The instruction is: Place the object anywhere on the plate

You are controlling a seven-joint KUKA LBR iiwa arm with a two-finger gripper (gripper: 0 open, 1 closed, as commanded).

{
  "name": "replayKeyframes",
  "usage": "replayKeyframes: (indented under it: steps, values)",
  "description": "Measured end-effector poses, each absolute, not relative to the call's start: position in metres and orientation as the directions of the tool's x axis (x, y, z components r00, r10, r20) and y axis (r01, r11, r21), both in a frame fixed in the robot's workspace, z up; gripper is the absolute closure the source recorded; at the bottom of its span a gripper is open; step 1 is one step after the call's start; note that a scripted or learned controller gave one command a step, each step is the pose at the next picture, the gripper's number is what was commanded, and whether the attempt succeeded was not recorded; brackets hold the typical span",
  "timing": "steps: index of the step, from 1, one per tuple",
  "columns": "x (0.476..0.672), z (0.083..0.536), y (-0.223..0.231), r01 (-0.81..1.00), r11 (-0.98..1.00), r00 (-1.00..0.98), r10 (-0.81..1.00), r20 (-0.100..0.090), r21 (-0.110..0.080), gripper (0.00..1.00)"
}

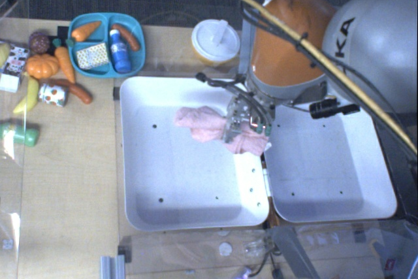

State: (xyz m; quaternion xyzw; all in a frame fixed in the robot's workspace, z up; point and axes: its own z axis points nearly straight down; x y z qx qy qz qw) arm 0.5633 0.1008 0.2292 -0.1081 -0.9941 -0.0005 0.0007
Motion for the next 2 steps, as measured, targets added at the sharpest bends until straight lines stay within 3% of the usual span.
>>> replayKeyframes:
  steps: [1, 2]
  values:
    - [0.552, 0.2235, 0.15, 0.002, 1.0, -1.0, 0.002, 0.0, 0.002, 1.0]
    - [0.5522, 0.2238, 0.1499, 0.002, 1.0, -1.0, 0.002, -0.001, 0.002, 0.0]
